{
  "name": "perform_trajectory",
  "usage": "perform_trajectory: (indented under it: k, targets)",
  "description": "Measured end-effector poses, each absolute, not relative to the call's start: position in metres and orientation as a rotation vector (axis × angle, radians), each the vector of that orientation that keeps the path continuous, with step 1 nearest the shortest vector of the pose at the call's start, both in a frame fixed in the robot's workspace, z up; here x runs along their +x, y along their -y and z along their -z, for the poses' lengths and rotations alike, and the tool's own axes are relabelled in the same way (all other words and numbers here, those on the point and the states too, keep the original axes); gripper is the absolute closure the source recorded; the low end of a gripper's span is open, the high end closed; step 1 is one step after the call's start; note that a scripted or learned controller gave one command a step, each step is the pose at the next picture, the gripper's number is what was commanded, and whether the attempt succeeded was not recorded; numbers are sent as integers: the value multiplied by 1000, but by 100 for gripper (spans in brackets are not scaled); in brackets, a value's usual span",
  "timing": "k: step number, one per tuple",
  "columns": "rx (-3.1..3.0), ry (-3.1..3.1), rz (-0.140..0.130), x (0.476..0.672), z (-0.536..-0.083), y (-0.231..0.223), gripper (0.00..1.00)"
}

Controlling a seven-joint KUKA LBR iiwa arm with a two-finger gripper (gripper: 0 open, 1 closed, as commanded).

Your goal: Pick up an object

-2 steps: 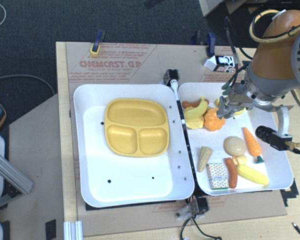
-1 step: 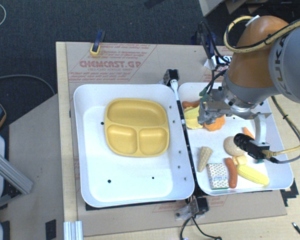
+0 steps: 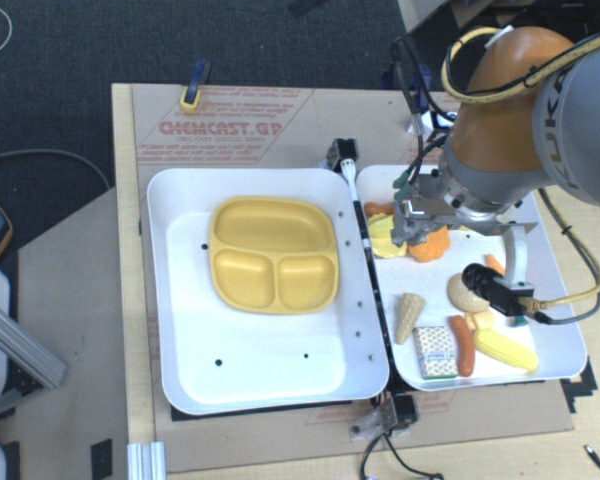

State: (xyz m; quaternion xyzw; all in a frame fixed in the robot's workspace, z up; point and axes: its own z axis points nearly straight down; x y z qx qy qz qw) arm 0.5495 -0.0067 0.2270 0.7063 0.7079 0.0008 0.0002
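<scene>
The right bin (image 3: 565, 343) holds several toy foods. At its upper left, my gripper (image 3: 410, 226) is lowered among them. Just under it lie an orange piece (image 3: 429, 247) and a pale yellow piece (image 3: 384, 237), and the wrist hides part of both. A small orange bit (image 3: 378, 209) lies beside the gripper by the bin's left wall. Nearer the front are a cone (image 3: 409, 315), a tan round piece (image 3: 464, 290), a red sausage (image 3: 464, 346), a yellow banana (image 3: 506, 349) and a small printed box (image 3: 435, 352). I see nothing lifted.
The left bin (image 3: 180, 328) holds a yellow divided plate (image 3: 274, 254). A black fitting with a yellow cable (image 3: 495, 288) hangs over the right bin's middle. The arm's grey body and orange band (image 3: 505, 78) cover the bin's back right. Clamps sit on the divider between the bins.
</scene>
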Motion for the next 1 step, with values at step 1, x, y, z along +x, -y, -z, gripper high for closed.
perform_trajectory:
  k: [1]
  targets:
    - [2224,-2222,4,549,-217,11,100]
